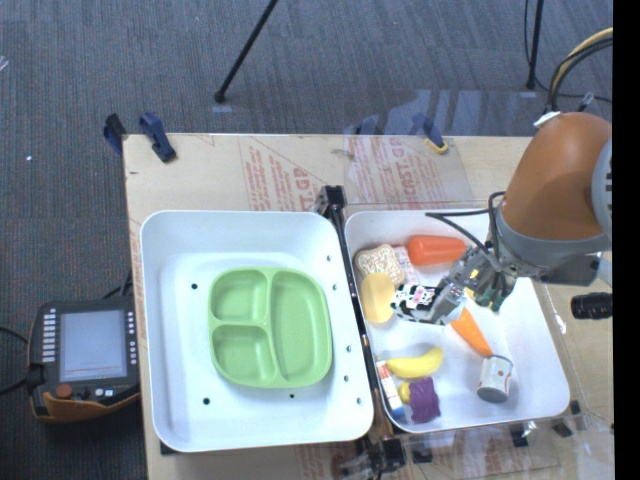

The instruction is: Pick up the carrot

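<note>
The carrot (470, 332), lying aslant in the right bin (545, 368) just under the gripper (452, 300), is judged light, stiff and smooth, best taken across its thick upper end; the gripper's opening cannot be told.

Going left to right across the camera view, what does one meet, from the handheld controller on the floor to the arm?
Teach pendant → green divided plate in the left bin → yellow round food → banana → carrot → grey cup → arm's orange band.
</note>
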Robot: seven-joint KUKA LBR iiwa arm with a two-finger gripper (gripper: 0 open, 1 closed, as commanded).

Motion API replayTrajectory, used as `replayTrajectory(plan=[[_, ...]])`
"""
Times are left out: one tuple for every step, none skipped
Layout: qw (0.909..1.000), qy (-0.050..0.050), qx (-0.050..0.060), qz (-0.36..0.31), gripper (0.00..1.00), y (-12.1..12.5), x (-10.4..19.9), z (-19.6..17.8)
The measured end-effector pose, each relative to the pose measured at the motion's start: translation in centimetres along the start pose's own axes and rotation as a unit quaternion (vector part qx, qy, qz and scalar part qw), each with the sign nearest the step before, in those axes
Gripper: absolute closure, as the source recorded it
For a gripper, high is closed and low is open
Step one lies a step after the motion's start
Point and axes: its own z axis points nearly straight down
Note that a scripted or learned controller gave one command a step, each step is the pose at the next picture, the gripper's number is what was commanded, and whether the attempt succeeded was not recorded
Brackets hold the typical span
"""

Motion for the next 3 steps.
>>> replayTrajectory(plan=[[1.0,0.004,0.004,0.003,1.0,-10.8,0.3,7.0],[1.0,0.002,0.0,-0.002,0.0,-10.2,0.2,6.7],[0.9898,0.001,0.0,0.143,0.0,-7.5,-5.5,11.8]])
